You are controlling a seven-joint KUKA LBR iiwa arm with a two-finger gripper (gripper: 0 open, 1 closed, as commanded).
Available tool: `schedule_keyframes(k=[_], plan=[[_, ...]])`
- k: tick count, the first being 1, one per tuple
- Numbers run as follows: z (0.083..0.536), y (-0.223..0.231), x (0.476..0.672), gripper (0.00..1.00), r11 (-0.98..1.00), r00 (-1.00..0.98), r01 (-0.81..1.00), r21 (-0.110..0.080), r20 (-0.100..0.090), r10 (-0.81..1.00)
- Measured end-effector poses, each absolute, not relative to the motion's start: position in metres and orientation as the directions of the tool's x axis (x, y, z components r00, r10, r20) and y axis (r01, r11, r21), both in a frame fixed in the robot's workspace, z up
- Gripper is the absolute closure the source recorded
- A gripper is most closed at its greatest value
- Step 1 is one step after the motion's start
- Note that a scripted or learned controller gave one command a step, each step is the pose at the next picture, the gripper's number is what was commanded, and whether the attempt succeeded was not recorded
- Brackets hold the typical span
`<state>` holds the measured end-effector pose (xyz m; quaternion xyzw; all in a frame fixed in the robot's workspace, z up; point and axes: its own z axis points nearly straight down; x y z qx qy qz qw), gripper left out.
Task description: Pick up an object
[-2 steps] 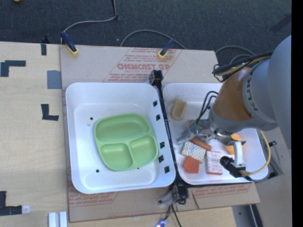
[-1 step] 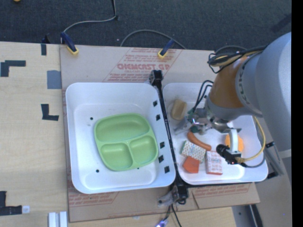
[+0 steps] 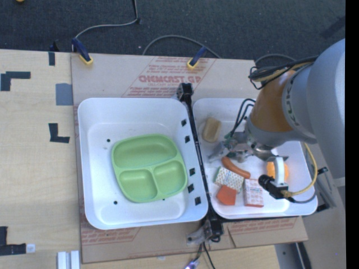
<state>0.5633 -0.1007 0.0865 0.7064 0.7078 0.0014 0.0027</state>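
— Where's your gripper?
— My gripper (image 3: 227, 149) hangs low in the right bin (image 3: 300, 209); how wide it stands, I cannot tell.
— And the sausage?
— The sausage (image 3: 236, 168) lies just beside it, nearer the front.

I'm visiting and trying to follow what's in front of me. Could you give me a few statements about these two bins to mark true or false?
1. The green three-compartment plastic tray lies in the left white bin. True.
2. The tray holds a sausage. False: the orange sausage-shaped toy lies in the right white bin.
3. The tan rounded block sits in the right bin. True.
4. The red-and-white small carton lies outside both bins. False: it lies in the right bin.
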Motion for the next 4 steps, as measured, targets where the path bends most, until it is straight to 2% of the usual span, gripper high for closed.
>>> schedule_keyframes(k=[1,2,3,4], plan=[[0.086,-0.100,0.570,0.00,0.000,0.000,1.000,0.000,-0.001,1.000],[0.086,-0.104,0.587,0.00,0.001,-0.001,1.000,0.001,0.000,1.000],[0.086,-0.098,0.593,0.00,0.001,-0.001,1.000,0.002,-0.002,1.000],[0.096,-0.098,0.593,1.00,0.001,-0.001,1.000,0.003,-0.002,1.000]])
